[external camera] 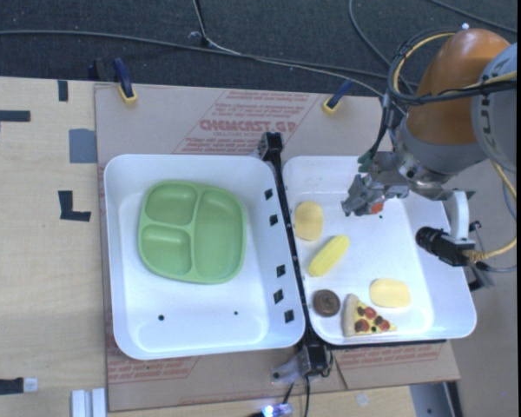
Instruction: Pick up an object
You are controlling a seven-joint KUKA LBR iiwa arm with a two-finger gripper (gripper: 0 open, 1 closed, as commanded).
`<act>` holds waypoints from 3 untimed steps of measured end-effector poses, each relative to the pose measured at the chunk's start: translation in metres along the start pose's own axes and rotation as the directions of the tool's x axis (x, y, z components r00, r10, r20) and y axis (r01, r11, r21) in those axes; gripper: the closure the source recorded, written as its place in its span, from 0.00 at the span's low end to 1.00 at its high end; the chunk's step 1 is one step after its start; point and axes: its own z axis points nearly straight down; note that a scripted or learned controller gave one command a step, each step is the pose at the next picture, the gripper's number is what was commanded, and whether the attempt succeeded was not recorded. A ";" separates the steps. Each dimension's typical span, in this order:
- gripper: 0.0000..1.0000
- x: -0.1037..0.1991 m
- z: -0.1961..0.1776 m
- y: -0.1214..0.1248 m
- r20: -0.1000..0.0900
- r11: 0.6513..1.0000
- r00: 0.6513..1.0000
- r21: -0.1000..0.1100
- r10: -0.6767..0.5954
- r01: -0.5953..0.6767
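The right bin [434, 320] holds several toy foods: a pale yellow rounded piece [309, 220] near its left wall, a corn cob [328, 255] below it, a brown round cookie [326, 302], a pizza slice [365, 316] and a yellow lemon-like piece [390, 293] toward the front. My gripper [363, 200] hangs over the back middle of this bin, right of the pale yellow piece and above the corn cob, apart from both. A small red spot shows at its tip. Nothing visible sits between its fingers.
The left bin [122, 259] holds a green divided plate [192, 231]. A black divider with clips [280, 233] runs between the bins. Both bins rest on a cardboard sheet [243, 120] held by clamps; cables cross the dark floor behind.
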 end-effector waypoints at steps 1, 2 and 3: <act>1.00 0.051 0.005 -0.017 0.000 1.000 1.000 0.001 0.001 -0.001; 1.00 0.102 0.000 -0.023 0.000 1.000 1.000 -0.001 -0.002 0.002; 1.00 0.159 0.017 -0.026 0.000 1.000 1.000 0.002 -0.002 0.002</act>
